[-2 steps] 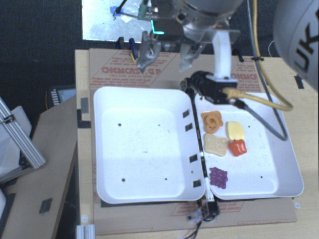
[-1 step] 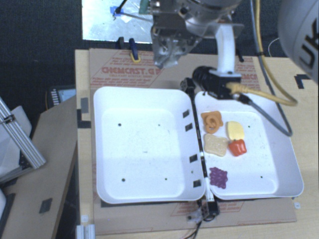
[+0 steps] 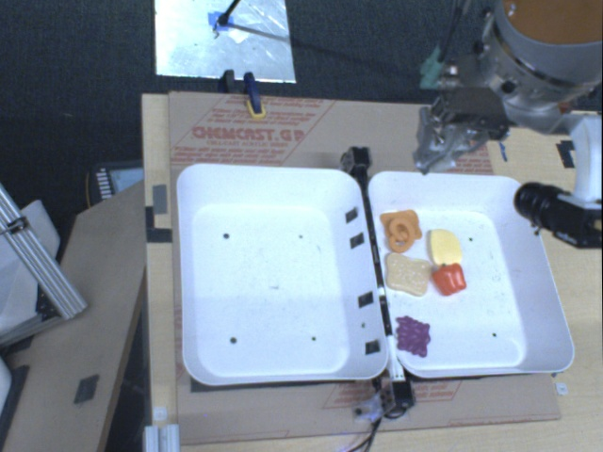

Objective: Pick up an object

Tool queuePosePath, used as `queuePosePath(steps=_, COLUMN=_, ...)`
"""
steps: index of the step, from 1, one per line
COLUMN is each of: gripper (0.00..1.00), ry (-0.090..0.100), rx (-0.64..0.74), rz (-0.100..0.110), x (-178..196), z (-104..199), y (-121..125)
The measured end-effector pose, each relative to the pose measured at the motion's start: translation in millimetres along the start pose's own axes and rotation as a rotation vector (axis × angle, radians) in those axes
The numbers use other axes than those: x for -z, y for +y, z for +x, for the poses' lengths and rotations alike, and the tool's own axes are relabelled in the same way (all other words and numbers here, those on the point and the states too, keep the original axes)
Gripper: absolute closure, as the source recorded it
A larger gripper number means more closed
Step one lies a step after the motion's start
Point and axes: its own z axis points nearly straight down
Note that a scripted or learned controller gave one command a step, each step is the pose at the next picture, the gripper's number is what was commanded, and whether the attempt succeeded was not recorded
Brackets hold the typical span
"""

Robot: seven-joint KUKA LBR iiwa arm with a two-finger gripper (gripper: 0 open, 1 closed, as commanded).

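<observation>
Several toy foods lie in the right bin point(image 3: 528, 347): an orange pretzel point(image 3: 401, 229), a yellow piece point(image 3: 446, 247), a tan bread slice point(image 3: 408, 274), a red pepper point(image 3: 450, 279) and a purple grape bunch point(image 3: 413, 335). My gripper point(image 3: 435, 154) hangs high over the bin's far left corner, above and behind the pretzel. Nothing shows between its fingers, which point down and look close together.
The left bin point(image 3: 203, 252) sits beside the right one, with a black divider strip point(image 3: 366, 243) between them. Both rest on a cardboard sheet point(image 3: 264, 125). A black cylinder point(image 3: 551, 210) juts in at the right bin's far right rim. A shiny plate point(image 3: 224, 24) lies beyond the bench.
</observation>
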Motion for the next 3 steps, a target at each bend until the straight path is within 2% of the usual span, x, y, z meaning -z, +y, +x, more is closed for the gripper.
queuePosePath(steps=1, gripper=1.00, ry=0.001, rx=0.019, rz=0.004, x=-96, z=76, y=0)
queuePosePath(steps=2, gripper=1.00, ry=0.007, rx=0.018, rz=-0.012, x=7, z=104, y=5)
queuePosePath(steps=3, gripper=1.00, ry=0.002, rx=0.017, rz=-0.002, x=0, z=134, y=20)
